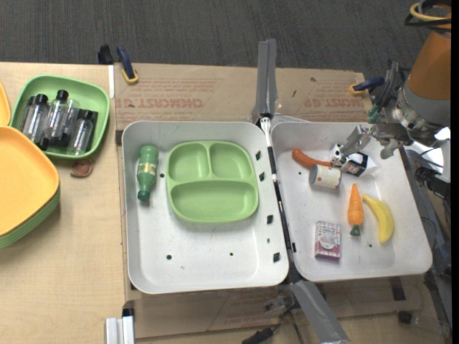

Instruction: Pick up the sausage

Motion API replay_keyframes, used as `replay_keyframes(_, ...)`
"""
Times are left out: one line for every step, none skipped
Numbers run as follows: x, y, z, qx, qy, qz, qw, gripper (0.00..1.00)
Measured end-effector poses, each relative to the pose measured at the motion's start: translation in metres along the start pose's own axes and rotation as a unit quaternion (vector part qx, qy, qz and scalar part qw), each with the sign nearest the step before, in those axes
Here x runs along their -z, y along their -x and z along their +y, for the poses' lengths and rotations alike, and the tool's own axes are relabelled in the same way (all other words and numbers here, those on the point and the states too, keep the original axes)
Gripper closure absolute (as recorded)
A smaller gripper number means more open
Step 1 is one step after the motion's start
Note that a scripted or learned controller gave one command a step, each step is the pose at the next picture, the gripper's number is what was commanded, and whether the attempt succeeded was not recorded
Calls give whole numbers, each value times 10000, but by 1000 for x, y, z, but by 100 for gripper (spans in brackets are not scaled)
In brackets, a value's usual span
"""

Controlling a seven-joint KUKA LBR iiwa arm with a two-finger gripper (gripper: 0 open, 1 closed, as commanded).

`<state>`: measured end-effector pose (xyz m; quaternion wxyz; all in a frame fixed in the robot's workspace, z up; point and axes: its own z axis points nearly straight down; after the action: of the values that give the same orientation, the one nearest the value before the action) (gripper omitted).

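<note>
Nearest me in the right bin (401, 264) lies a small pink box (328, 239) at about six o'clock, with a carrot (355, 205) and a banana (381, 218) just beyond it toward four. Further in sits a short white cylinder (327, 178), and touching its far side is the sausage (308, 159), an orange-red curve lying at about ten o'clock of that bin. The end effector (349, 151) hangs just to the right of it, at roughly one o'clock, above a small black-and-white item (351, 165); I cannot tell how wide it stands. It looks like the approach step, nothing gripped. Next, I'd say, it must shift left over the sausage's middle and descend clear of the cylinder. The left bin (201, 271) holds a green plate (212, 181) and bottle (146, 172).
</note>
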<state>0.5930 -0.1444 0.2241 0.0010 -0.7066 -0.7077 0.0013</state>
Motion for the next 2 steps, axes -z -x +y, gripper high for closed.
replay_keyframes(-96, 44, -25, -44, 5, 2, 10000, 0)
replay_keyframes(-134, 35, -60, 242, 1, 6, 9997, 0)
